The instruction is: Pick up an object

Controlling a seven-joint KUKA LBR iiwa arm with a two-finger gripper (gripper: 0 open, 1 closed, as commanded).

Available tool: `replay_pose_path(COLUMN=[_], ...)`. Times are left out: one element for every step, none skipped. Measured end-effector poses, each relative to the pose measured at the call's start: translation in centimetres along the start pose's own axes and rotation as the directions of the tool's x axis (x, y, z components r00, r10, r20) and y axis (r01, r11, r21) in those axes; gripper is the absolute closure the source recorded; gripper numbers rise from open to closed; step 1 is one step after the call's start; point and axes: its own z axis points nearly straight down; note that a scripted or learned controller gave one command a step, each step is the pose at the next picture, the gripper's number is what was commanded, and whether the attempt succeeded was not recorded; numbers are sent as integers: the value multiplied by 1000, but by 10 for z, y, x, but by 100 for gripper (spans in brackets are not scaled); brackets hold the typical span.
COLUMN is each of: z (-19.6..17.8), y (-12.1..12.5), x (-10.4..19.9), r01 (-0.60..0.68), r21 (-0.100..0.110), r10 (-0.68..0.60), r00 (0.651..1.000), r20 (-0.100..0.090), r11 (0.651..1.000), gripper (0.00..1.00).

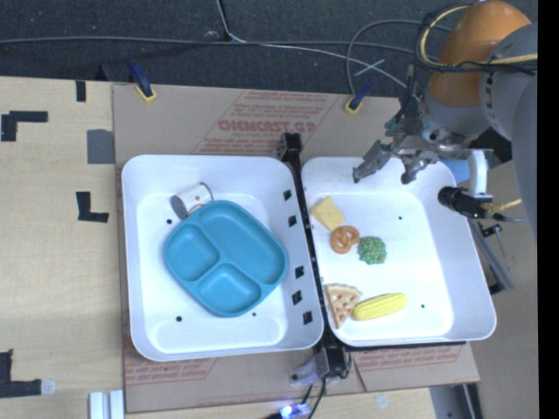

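- while the end effector (pixel 384 172) hangs at the upper right of the frame, over the top edge of the right bin (pixel 454 260), its two fingers stand spread apart with nothing between them.
- the candidate objects lie in the left half of the right bin, below and left of the end effector: a yellow cheese wedge (pixel 327 212) nearest the top, a pretzel (pixel 344 238) just below it, a broccoli floret (pixel 372 250) just beside the pretzel, and, near the lower edge, a pizza slice (pixel 341 302) touching or nearly touching a corn cob (pixel 379 305).
- all appear to be small toy foods, so probably light and in no danger of breaking; the cheese wedge, corn cob and pizza slice look like smooth plastic, likely stiff and somewhat slippery.
- the broccoli floret looks rounded and bumpy, well apart from the bin walls; closing across its middle seems the easiest hold.
- the corn cob is best taken across its short axis at mid-length; the pizza slice lies flat and would be hard to get under.
- the left bin (pixel 144 260) holds a blue divided tray (pixel 225 257) and a small cup (pixel 192 201) lying at the tray's upper left; the tray is wide and shallow, a poor fit for the fingers.
- both bins rest on the worktop (pixel 52 260).
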Motion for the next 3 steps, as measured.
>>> replay_pose_path(z=[-10,54,116], y=[3,-2,3], x=[0,0,2], r01=[3,3,3], r21=[-15,-9,-15], r10=[-3,-3,-3], r00=[1000,1000,1000], r20=[2,2,3], r11=[1000,1000,1000], gripper=[0,0,0])
